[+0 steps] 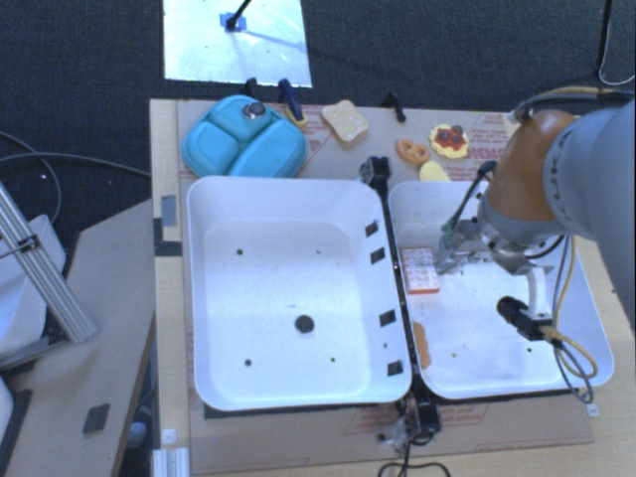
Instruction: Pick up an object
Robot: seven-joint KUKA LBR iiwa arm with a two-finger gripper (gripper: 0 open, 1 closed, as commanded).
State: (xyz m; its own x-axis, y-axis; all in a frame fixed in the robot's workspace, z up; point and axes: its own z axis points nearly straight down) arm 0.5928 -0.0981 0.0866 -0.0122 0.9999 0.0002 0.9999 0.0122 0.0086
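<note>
We're low in the right bin [586, 351], the gripper [444, 258] poised just right of a small red-and-white card [419, 270] by the left wall. Open or closed, we can't tell. A tan piece [421, 345] lies nearer the front, along that same wall. A dark disc [304, 323] sits in the left bin [214, 366].

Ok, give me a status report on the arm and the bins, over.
Gripper low in the right bin, beside the red-and-white card. Grasp not confirmed. Orange-brown piece against the bin's left wall. Small dark disc in the left bin.
</note>
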